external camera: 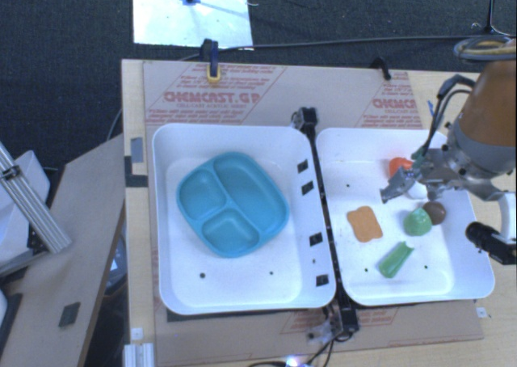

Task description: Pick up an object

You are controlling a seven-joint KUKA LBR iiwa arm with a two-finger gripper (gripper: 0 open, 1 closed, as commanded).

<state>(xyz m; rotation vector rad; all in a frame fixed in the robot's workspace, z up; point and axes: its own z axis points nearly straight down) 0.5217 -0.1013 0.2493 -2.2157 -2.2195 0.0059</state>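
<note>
1. Crowding is the first worry — the right bin (452,276) holds its things bunched close: a red-orange piece (399,166) near the back, a brown round one (435,212) touching or just beside a green round one (418,222), a flat orange slab (364,224) nearer the divider, and a long green piece (395,260) toward the front.

2. Pincer (401,187) hangs over the back half of that bin, just in front of the red-orange piece and near the brown and green pair. I see a grey metal tip pointing toward the divider, but how far apart its fingers stand I cannot tell, and nothing is visibly caught between them.

3. My guess is that a descent here could land between objects and shove them aside, or nip two at once, since the brown and green ones sit so close.

4. Roundness could be trouble too — those two would likely roll or squirt out of a pinch that lands off centre.

5. Flatness is the slab's problem: it lies low on the bin floor, so the fingers may just scrape over it.

6. Left bin (186,276) carries a blue divided plate (233,204), well apart from the arm, so it looks safe.

7. Writing: the board under the bins on the surface (266,82) reads "CHEMCAST GP" in red, behind the left bin, and repeats partly at a slant behind the right bin.
</note>
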